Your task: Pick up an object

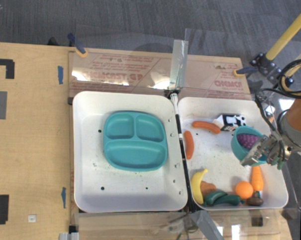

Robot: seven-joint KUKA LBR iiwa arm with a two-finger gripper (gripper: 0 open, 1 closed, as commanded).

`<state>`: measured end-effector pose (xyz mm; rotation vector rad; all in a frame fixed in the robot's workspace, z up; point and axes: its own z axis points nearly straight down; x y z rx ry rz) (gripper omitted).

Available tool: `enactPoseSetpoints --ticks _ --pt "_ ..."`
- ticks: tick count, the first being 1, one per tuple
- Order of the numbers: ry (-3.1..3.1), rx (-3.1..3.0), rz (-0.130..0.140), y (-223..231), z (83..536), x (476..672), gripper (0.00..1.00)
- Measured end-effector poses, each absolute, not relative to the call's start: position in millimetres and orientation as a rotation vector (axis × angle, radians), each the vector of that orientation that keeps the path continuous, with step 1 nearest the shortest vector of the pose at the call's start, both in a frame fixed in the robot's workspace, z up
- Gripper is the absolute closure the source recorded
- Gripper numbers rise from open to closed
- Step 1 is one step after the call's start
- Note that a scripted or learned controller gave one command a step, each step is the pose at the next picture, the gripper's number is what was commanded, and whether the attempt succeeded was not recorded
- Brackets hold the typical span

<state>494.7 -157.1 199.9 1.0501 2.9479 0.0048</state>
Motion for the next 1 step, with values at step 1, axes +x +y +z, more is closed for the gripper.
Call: enactPoseSetpoints --ticks 1 --pt "2.989 0.980 0.000 -143.6 109.5 549.0 1.00"
